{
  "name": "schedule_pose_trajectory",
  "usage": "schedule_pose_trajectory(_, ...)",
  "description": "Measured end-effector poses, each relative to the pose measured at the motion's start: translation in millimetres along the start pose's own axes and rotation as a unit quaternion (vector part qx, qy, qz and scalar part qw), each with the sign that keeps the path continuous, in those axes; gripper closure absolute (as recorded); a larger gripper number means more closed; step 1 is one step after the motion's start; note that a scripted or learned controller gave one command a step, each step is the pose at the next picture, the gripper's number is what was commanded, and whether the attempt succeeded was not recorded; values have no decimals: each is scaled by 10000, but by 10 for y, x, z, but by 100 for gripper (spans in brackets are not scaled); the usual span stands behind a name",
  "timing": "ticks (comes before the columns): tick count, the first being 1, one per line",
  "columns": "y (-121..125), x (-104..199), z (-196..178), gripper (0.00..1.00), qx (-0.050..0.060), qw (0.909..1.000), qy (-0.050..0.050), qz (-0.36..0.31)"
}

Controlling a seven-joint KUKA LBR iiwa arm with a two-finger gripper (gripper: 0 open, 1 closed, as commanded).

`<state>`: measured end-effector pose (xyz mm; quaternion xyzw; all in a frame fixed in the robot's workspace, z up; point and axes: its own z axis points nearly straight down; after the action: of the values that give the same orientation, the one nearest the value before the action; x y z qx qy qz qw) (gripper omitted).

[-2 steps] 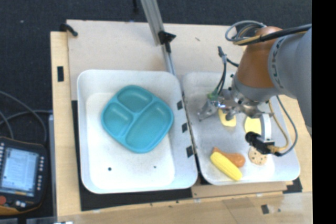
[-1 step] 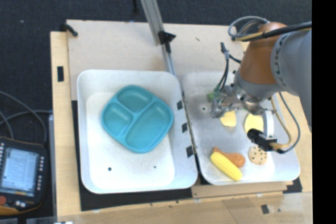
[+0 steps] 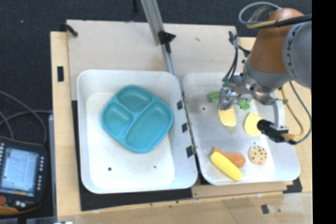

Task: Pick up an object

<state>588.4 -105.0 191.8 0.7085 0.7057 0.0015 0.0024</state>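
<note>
Overhead, the arm [image 3: 273, 47] is reaching in from the right and hanging its tool [image 3: 229, 98] low over the right bin [image 3: 202, 113]; whether the tool is spread or pressed together I cannot tell. Just beneath the tool a pale yellow slice [image 3: 228, 117] is lying, with a green piece [image 3: 213, 96] beside it. A round yellow piece [image 3: 252, 124], a cookie [image 3: 257, 155], a corn cob [image 3: 226, 165] and an orange carrot [image 3: 234, 157] are lying nearer the front. A blue divided plate [image 3: 137, 118] is sitting in the left bin [image 3: 94, 165] on the counter [image 3: 110, 44].
</note>
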Motion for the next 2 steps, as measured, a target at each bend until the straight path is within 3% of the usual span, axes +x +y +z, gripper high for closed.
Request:
schedule_pose_trajectory(1,21,-15,-542,100,-9,10000,-1,-31)
schedule_pose_trajectory(2,-74,410,-528,100,24,10000,9,-49)
